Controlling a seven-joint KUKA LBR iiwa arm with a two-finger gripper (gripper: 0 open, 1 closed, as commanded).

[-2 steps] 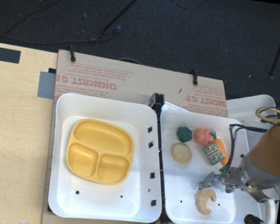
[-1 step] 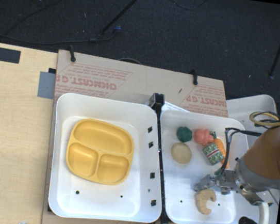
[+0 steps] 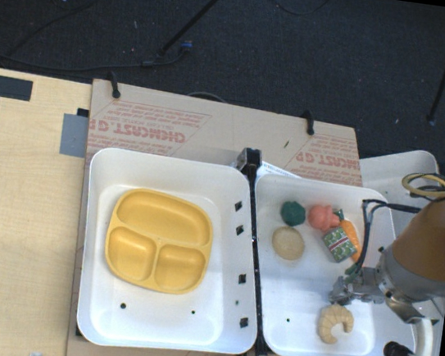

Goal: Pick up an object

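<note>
Camera view — gripper (image 3: 344, 292) near right bin's (image 3: 291, 342) edge, just above croissant (image 3: 335, 323).

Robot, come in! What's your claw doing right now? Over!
Claw low in right bin, just above croissant. Nothing seen held. Juice box close behind.

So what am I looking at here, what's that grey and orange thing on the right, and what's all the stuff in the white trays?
One camera looks down at a slant on a bench. The grey and orange thing is a robot arm reaching in from the right; its gripper hangs low in the right white bin, just above a pale croissant-shaped toy. Further back lie a dark green ball, a pink round toy, a green and orange carton and a beige round bun. The left white bin holds a yellow divided plate.
</note>
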